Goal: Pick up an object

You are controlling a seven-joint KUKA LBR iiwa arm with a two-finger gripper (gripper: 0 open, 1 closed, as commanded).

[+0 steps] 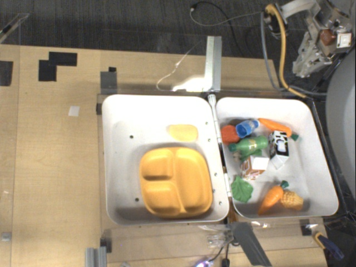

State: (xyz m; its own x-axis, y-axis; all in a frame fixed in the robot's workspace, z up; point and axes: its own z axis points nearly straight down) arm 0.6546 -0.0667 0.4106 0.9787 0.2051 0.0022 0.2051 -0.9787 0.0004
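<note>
**Two bins, the arm raised at the top right corner**

Nearest us, at the front edge of the left bin (pixel 111 149), we see a yellow divided tray (pixel 175 181) with three compartments, lying flat and filling the front right part of that bin. Behind it, toward the back edge, sits a small pale yellow piece (pixel 182 131), apart from the tray.

In the right bin (pixel 317 149) the objects to pick from are crowded along its left side and front edge. At the front edge we find an orange carrot (pixel 270 198) touching a yellow pineapple-like toy (pixel 291 200), and a green leafy piece (pixel 241 189) near the front left corner. Behind them lies a small brown and white packet (pixel 253 167); we cannot read its print. A green bottle (pixel 250 146) lies on its side in the middle, with a red-orange item (pixel 229 133) and a blue cup (pixel 245 128) just behind it near the back left corner. A second orange carrot (pixel 275 125) lies toward the back edge, and beside it a white and black carton (pixel 280 147) whose lettering is too small for us to make out.

The gripper (pixel 311 60) hangs outside the bins, beyond the right bin's back right corner. We cannot tell how it is set, and we see nothing in it.
</note>
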